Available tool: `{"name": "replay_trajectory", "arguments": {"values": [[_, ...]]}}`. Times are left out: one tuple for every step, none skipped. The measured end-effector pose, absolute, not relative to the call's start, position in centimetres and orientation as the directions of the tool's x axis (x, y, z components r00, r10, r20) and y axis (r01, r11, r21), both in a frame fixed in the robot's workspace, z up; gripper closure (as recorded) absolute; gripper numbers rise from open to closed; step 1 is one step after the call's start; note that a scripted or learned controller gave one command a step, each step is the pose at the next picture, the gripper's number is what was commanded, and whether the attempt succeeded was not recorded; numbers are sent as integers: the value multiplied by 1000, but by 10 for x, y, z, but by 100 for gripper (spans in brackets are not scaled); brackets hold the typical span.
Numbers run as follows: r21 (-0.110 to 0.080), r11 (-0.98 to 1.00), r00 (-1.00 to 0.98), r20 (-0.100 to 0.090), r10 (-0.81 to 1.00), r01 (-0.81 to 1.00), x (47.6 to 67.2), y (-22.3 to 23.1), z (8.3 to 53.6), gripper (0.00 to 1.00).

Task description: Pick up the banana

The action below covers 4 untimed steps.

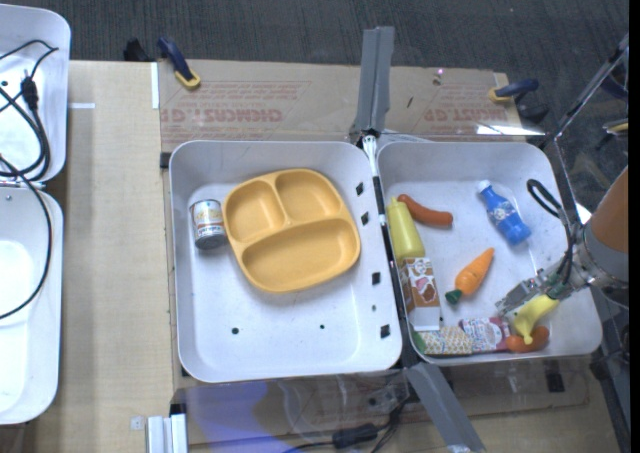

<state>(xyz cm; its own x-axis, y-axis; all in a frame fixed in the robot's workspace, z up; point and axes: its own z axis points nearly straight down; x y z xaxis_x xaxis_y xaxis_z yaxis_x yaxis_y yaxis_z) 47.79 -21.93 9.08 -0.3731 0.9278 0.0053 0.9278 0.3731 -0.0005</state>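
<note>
Down near the right bin's (470,173) front right corner, closing gripper (540,293) fingers on the banana (536,312), already pinching its top end. Squeezing firmly, lifting slowly, keeping clear of the wall.

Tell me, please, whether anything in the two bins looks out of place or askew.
Nothing looks spilled or broken. The can lies on its side beside the yellow plate, and the right bin's toys crowd its near corner, where the claw meets the banana.

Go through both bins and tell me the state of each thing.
Yellow three-section plate: upright, nothing in it.
Small metal can: standing.
Yellow squeeze bottle: lying down.
Blue plastic bottle: lying down.
Yellow banana: in the right bin's corner, at the hand.
</note>
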Motion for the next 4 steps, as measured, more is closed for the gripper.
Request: {"name": "replay_trajectory", "arguments": {"values": [[0,370,-370,5,929,929,478,-220,99,100],[-1,370,-370,4,929,929,478,-220,99,0],[-1,371,-371,4,929,929,478,-220,99,0],[-1,371,-371,4,929,929,478,-220,99,0]]}}
